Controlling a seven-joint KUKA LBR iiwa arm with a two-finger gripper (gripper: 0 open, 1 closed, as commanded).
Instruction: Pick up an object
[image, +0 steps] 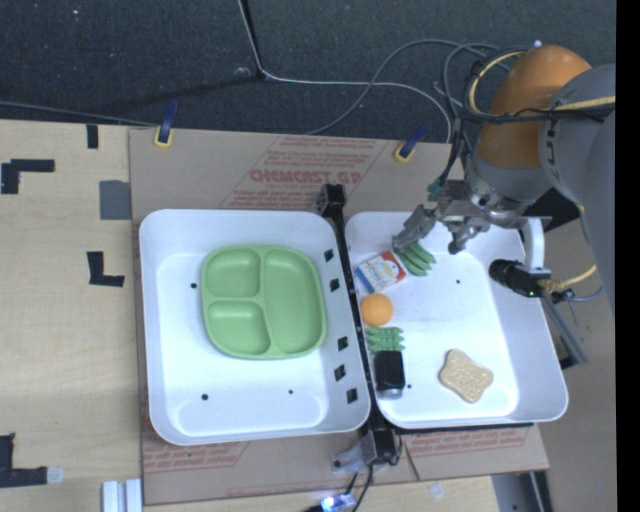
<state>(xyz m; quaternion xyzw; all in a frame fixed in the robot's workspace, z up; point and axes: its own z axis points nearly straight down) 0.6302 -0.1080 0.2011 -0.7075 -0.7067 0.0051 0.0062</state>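
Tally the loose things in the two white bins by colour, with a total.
Green: 3 – the green plastic divided plate, a green ridged piece near the tool, a green ridged piece below the orange
Orange: 1 – round orange ball
Tan: 1 – tan biscuit-shaped piece
Black: 1 – small black block
White, red and blue: 1 – small printed packet
Total: 7

Two white bins sit side by side: the left bin (170, 400) holds one green divided plate (264, 302). The right bin (520, 390) holds six things: one orange ball (377, 309), one tan cracker (466, 375), one small packet (380, 271), one black block (389, 371), and two green pieces (419, 259) (384, 338).
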